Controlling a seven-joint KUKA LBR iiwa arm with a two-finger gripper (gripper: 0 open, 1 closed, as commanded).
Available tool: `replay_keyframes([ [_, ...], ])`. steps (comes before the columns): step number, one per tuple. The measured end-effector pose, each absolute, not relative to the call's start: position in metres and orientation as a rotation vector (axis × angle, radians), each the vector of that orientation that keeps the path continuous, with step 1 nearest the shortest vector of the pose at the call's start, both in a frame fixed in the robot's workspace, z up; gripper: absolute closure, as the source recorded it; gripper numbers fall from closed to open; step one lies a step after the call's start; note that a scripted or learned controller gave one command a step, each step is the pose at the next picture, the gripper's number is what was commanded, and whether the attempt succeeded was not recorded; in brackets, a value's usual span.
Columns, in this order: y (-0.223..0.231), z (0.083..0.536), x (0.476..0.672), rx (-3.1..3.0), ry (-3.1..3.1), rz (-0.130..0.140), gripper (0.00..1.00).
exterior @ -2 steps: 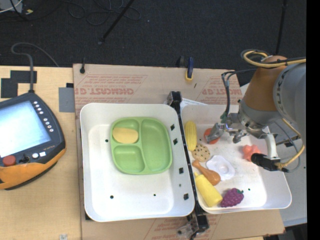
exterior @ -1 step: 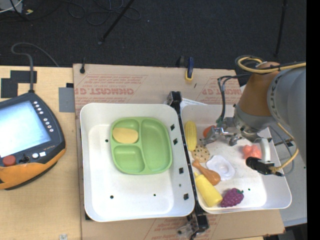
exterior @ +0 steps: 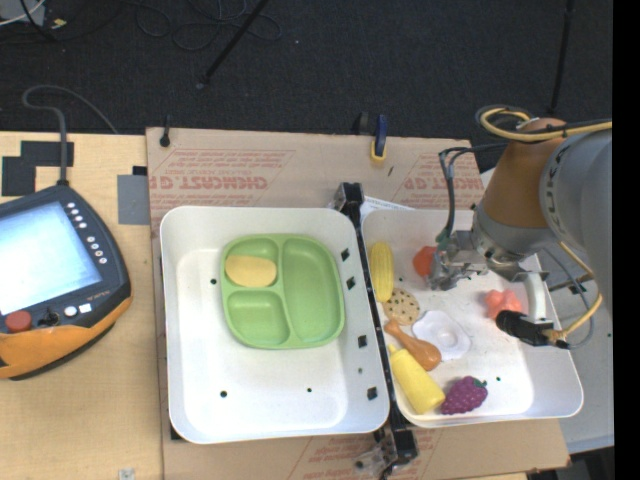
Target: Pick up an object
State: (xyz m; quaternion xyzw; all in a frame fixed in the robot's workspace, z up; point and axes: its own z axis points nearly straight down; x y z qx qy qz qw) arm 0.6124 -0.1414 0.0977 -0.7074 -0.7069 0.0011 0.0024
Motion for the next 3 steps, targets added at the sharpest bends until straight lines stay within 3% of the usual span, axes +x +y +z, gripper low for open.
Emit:
replay_keyframes([
  [2, -0.139, 0.200, 0.627, -2.224, -2.224, -0.004, 1.00],
  [3, -0.141, 0.230, 0.628, -2.223, -2.222, -0.002, 1.00],
])
